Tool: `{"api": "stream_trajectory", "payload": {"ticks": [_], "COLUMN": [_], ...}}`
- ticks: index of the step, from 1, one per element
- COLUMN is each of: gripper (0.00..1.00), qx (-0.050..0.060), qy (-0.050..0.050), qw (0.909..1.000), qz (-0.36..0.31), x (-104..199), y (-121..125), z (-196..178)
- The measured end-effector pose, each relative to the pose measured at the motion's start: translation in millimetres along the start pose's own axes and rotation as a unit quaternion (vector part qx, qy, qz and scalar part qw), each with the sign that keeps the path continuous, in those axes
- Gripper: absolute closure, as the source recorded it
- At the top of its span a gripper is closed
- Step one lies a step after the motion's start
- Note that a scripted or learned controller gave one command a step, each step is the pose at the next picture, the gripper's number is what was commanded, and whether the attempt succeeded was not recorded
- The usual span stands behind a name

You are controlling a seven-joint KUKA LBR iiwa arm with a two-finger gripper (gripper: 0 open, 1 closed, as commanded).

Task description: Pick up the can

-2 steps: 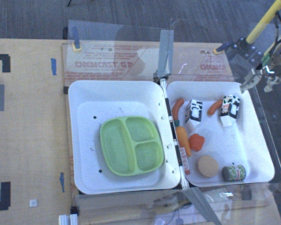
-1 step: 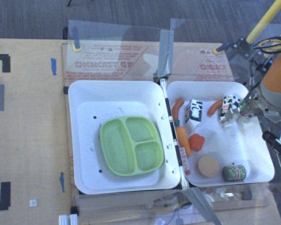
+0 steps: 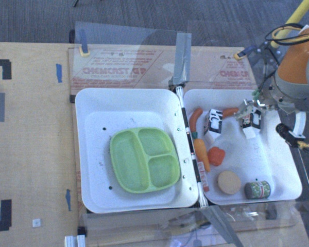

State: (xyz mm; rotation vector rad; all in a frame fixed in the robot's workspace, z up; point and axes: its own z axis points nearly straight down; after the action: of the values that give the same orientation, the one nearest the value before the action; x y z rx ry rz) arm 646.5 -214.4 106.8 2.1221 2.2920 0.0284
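The can (image 3: 257, 189) lies on its side in the front right corner of the right bin (image 3: 283, 153); it has a green patterned label and a grey end. My gripper (image 3: 249, 113) hangs over the back of that bin, well behind the can and apart from it. The grey arm with its orange band (image 3: 293, 68) comes in from the right above it. A small black-and-white piece (image 3: 251, 125) sits right under the gripper; whether it is part of the gripper or a loose item is unclear.
The right bin also holds a round tan disc (image 3: 229, 182) just left of the can, a red piece (image 3: 216, 156), a carrot (image 3: 201, 153), a sausage (image 3: 195, 118) and a black-and-white carton (image 3: 213, 121). A green divided plate (image 3: 144, 159) lies in the left bin (image 3: 92, 112).
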Motion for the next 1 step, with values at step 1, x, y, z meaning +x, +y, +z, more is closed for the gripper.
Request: {"api": "stream_trajectory", "payload": {"ticks": [1], "gripper": [0.0], "qx": [-0.009], "qy": [0.0], "qw": [0.9972], "qz": [0.074], "x": [6.7], "y": [-38.1], "z": [0.1]}}
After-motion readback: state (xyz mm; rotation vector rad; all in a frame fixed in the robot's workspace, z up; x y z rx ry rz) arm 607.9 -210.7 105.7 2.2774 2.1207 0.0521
